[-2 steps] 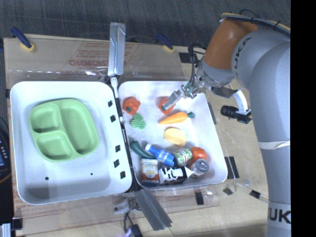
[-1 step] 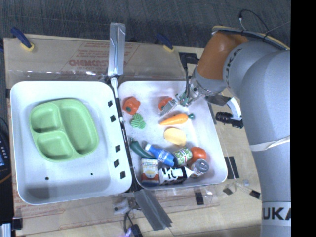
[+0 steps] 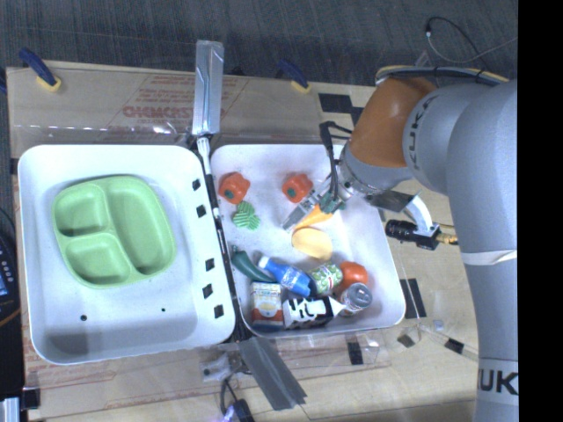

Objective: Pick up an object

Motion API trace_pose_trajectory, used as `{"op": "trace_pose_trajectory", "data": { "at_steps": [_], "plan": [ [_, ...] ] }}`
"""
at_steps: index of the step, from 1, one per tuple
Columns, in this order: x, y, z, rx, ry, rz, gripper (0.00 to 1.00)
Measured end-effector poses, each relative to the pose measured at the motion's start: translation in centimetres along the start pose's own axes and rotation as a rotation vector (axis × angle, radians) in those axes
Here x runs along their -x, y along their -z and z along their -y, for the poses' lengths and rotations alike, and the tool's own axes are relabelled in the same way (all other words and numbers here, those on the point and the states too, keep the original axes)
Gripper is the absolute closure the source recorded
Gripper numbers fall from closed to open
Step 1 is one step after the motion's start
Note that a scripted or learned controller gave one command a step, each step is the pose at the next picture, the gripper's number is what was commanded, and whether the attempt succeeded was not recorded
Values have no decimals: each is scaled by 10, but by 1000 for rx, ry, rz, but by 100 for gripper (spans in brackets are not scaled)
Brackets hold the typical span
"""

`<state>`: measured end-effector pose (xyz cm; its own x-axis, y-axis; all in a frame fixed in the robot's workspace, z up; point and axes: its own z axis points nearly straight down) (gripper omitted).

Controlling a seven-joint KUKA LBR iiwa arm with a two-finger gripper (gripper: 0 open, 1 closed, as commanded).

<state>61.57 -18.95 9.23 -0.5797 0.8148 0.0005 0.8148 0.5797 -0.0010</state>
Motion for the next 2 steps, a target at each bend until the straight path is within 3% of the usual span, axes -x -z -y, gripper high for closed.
{"op": "trace_pose_trajectory", "data": {
  "at_steps": [1, 2],
  "plan": [
    [0, 11, -1, 1, 5, 1, 100],
    [-68, 104, -2, 1, -198, 1, 100]
  ]
}}
